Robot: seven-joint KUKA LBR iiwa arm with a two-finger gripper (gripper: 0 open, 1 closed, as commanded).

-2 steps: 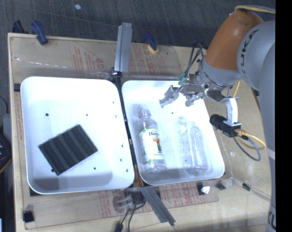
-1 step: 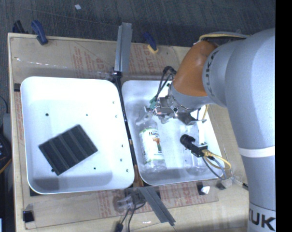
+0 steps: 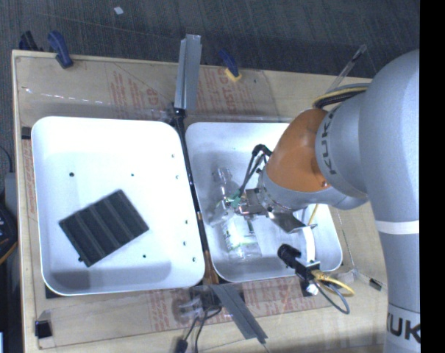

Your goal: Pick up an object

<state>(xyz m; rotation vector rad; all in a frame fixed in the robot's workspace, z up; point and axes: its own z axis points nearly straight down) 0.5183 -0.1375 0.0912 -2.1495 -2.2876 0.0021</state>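
Jaws (image 3: 237, 208) hang low in the right bin (image 3: 207, 145), right over a clear plastic thing (image 3: 240, 237) near its front edge, likely to grab it. I cannot tell their state. A dark ridged pad (image 3: 103, 226) lies in the left bin (image 3: 60, 134).

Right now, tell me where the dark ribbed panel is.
The ribbed panel lies in the left bin, toward its lower left and tilted, well apart from the arm over the right bin.
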